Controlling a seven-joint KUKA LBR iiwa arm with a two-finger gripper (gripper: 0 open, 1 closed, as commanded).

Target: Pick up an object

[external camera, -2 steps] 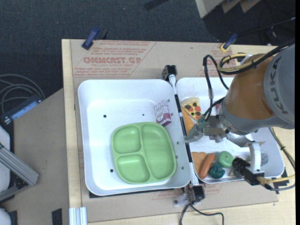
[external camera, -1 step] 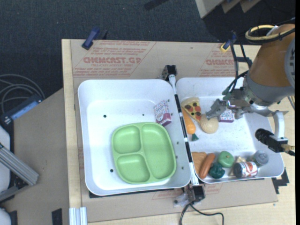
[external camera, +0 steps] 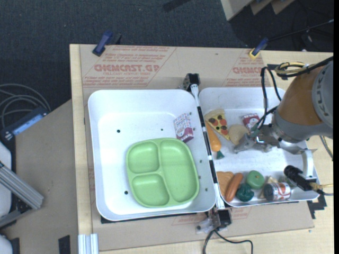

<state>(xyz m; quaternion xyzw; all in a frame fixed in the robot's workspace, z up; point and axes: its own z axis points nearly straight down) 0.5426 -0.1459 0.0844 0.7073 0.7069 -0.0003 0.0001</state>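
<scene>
Reaching into right bin point(external camera: 233, 95), end effector point(external camera: 244, 144) near pizza slice point(external camera: 217, 123)

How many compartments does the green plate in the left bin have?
3. The green plate has one compartment at its upper left, one at its lower left, and one long compartment along its right side.

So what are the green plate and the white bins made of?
The green plate looks like smooth matte plastic: one even colour, with three moulded sections. The white bins seem to be thin glossy plastic, with rounded pressed corners, though that is only a guess from how they look.
</scene>
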